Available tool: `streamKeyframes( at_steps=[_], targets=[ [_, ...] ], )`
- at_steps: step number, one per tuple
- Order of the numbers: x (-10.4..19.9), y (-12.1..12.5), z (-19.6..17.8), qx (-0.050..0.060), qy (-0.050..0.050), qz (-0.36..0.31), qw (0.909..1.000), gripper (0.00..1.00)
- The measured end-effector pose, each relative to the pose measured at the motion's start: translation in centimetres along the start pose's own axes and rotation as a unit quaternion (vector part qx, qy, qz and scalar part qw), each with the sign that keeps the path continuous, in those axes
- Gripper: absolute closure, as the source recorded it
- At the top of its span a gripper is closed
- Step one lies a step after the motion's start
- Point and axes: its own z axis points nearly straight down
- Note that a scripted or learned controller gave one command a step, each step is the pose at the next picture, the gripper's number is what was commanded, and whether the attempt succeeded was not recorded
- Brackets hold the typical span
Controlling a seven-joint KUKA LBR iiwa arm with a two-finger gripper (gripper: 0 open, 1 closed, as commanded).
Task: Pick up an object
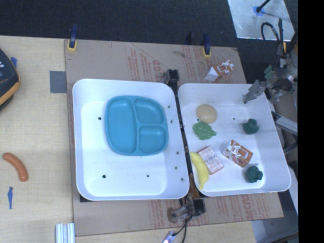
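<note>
Seven small items lie in the right bin (283,151); end effector (251,95) grip state unclear.

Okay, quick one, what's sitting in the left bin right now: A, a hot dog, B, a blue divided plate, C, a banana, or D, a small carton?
B: the blue divided plate lies alone in the left bin, while the banana is in the right bin and the hot dog is out on the bench.
</note>
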Motion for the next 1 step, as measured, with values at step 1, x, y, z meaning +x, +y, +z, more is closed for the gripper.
streamKeyframes(
  at_steps=[1],
  targets=[
    [5.07,-3.42,13.72,0.000,0.000,-0.001,1.0000,0.00]
  ],
)
